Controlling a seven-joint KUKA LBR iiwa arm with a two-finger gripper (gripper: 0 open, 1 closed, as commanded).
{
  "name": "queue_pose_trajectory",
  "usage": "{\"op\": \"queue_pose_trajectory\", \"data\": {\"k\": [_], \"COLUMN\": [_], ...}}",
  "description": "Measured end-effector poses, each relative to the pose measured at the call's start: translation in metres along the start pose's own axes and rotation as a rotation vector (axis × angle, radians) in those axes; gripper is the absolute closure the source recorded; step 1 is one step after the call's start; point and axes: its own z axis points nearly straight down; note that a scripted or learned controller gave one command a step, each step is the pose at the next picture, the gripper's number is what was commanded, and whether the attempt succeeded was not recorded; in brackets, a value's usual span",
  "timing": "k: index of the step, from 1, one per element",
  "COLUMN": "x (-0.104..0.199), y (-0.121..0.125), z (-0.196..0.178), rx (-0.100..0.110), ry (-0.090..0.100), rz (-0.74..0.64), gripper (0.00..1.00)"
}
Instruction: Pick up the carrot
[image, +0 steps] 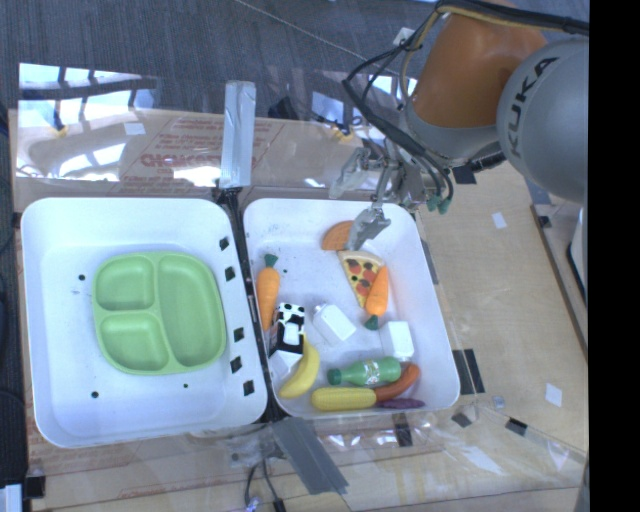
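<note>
Two white bins sit side by side on the worktop (500, 290); the carrot (267, 293) lies by the left wall of the right bin (432, 300); the end effector (368, 228) hangs over that bin's back edge, near a pizza slice (356, 268); I cannot tell how open it is; a green plate (160, 312) sits in the left bin (40, 300).

In the right bin (432, 300) the claw (368, 228) hangs at the far edge beside an orange piece (336, 236) and above a pizza slice (356, 268), while the carrot (267, 292) lies along the left wall, well apart from it; a green divided plate (160, 312) sits in the left bin (40, 300).
</note>
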Motion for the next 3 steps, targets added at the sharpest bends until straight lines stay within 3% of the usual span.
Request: {"op": "queue_pose_trajectory", "data": {"k": [1, 2, 3], "x": [0.048, 0.055, 0.052], "y": [-0.044, -0.079, -0.077], "z": [0.075, 0.145, 0.131], "rx": [-0.002, -0.003, -0.001], "ry": [0.002, 0.004, -0.003], "rz": [-0.223, -0.225, -0.233], "gripper": [0.0, 0.0, 1.0]}}
